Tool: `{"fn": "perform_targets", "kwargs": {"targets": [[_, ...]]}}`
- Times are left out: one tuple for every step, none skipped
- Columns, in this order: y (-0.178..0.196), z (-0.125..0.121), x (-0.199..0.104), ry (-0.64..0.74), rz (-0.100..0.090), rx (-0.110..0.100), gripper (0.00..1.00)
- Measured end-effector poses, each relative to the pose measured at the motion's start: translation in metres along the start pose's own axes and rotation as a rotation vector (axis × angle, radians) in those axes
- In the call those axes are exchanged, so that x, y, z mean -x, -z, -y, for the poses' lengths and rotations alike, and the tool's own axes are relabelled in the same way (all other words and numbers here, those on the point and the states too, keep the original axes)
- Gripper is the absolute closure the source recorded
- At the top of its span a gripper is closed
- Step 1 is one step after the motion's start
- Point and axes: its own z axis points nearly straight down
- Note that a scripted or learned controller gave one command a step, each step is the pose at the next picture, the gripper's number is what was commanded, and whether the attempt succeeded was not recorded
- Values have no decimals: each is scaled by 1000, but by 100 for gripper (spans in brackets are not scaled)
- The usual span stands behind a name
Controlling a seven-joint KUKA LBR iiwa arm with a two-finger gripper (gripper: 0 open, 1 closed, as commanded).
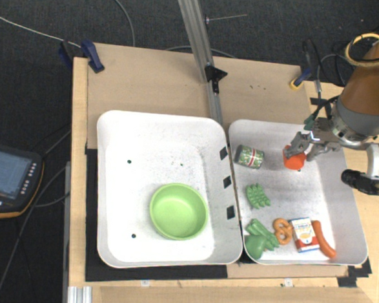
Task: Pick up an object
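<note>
My gripper [297,154] hangs over the upper part of the right bin [347,217], reaching in from the right. A small orange-red object [294,162] sits between its fingers at their tips, and the gripper is shut on it. Left of it a green and white can [249,157] lies on its side on the bin floor. A green leafy toy [257,196] lies below the can.
Along the right bin's front edge lie a green vegetable toy [258,238], a pretzel [281,230], a small box [305,235] and an orange stick [325,242]. The left bin [115,149] holds a green bowl [179,210]. A metal post [201,35] rises behind the bins.
</note>
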Motion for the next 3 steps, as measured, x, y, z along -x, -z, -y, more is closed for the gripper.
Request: {"fn": "perform_targets", "kwargs": {"targets": [[47,0,-9,1,0,-1,100],[64,-1,-9,0,-1,-3,100],[75,-10,-63,5,-2,-3,100]]}}
